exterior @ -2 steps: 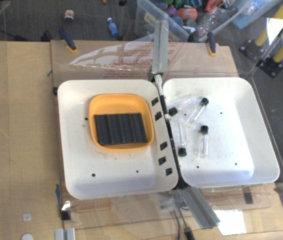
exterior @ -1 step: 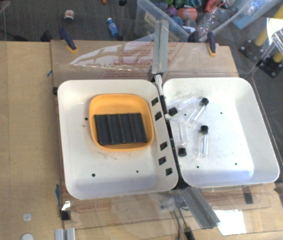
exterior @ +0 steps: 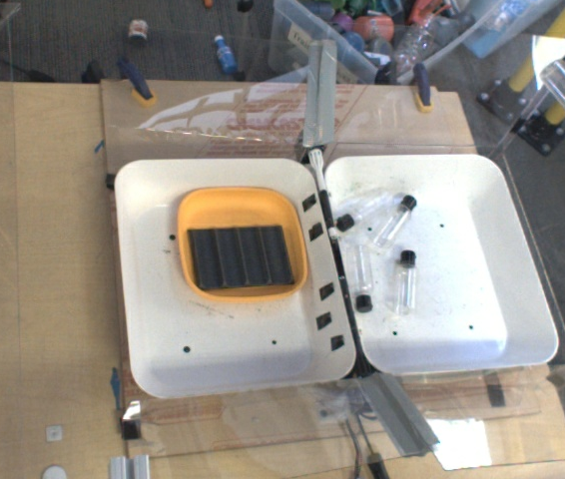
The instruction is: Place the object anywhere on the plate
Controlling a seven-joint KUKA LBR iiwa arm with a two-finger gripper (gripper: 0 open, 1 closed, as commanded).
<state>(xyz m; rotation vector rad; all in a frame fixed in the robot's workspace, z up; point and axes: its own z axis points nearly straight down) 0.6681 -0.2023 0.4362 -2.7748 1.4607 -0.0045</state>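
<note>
Nearest the camera, a grey metal bar (exterior: 397, 417) slants across the front edge of the wooden bench (exterior: 33, 267), just below the seam where the two bins meet. The left bin (exterior: 143, 357) holds an orange plate (exterior: 238, 200) set slightly toward its far side, and a black ridged block (exterior: 241, 257) lies flat on the plate, well within its rim and covering most of its floor. A row of small black tabs (exterior: 324, 292) runs along the wall between the bins. The right bin (exterior: 522, 337) holds several clear vials with black caps, all lying in its left half: one (exterior: 405, 279) nearer the front, one (exterior: 360, 272) close to the dividing wall, and one (exterior: 394, 218) tilted farther back (there may be more, since the clear tubes are hard to separate from the white floor). How far the gripper is open, or whether it has hold of anything, cannot be told here. Behind the bins a metal post (exterior: 319, 93) rises from the seam, over a clear plastic sheet (exterior: 233, 113) held down by a blue clamp (exterior: 135, 80) at its left corner. Farthest off, on the floor, sits a clear tub (exterior: 402, 8) heaped with colourful objects.
</note>
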